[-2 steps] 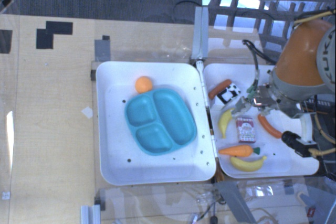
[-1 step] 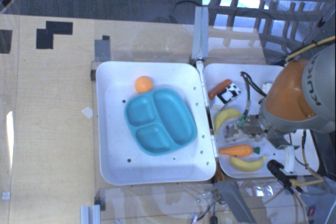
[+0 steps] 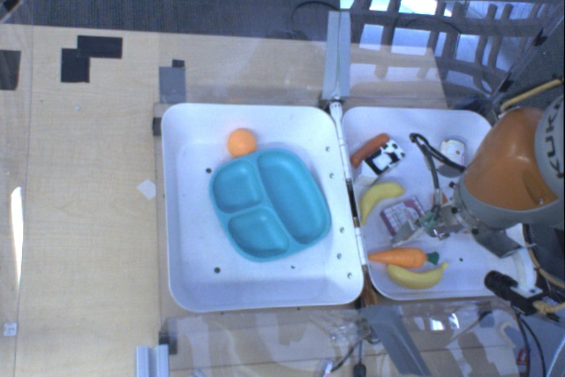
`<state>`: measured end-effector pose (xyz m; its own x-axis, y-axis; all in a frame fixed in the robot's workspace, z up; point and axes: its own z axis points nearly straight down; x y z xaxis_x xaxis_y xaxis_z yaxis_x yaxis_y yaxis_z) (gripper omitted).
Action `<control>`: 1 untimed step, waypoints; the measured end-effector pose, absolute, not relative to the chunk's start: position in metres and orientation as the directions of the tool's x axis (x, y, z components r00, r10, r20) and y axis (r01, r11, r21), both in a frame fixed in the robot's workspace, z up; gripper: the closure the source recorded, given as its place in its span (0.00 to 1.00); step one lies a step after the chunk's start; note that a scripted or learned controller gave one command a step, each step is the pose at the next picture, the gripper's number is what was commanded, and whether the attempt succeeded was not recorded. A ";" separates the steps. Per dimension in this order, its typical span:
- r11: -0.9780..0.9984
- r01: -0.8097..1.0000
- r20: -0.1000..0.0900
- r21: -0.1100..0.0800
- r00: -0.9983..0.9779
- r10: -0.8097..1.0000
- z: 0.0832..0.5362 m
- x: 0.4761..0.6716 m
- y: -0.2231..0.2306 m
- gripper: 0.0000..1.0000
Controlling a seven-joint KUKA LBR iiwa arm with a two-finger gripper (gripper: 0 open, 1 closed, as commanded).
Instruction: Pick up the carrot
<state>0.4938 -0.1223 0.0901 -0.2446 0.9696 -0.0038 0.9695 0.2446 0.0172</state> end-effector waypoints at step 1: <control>0.460 0.888 -0.011 0.019 -0.460 0.888 0.090 0.495 -0.127 0.00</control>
